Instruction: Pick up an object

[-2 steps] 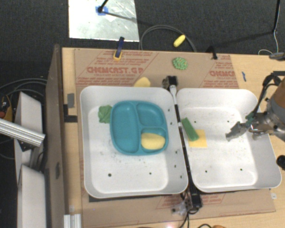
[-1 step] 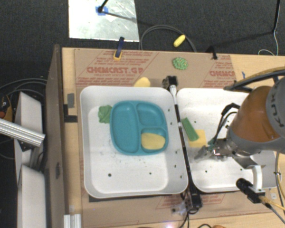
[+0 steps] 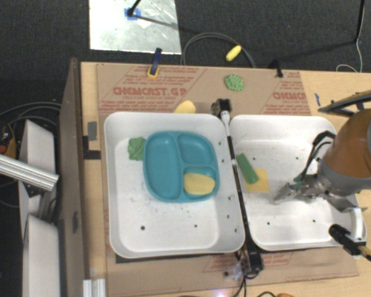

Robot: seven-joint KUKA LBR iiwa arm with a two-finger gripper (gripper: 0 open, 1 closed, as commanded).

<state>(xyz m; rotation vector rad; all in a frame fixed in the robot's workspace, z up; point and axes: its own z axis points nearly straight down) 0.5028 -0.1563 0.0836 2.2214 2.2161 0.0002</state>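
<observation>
My gripper (image 3: 278, 196) hangs low over the middle of the right bin (image 3: 297, 240), pointing left, with nothing seen in it. A short way to its left lie a green block (image 3: 246, 167) and a flat yellow piece (image 3: 260, 181), touching each other near the bin's left wall. In the left bin (image 3: 130, 228) a teal divided plate (image 3: 167, 166) carries a yellow lump (image 3: 199, 183) in its lower right compartment. A green leafy piece (image 3: 136, 148) lies against the plate's left edge.
Behind the bins, a yellow object (image 3: 185, 107) and a green round object (image 3: 234, 82) rest on the cardboard (image 3: 148, 91). A black divider (image 3: 235, 184) runs between the bins. The grey and orange arm (image 3: 355, 153) covers the right bin's right side.
</observation>
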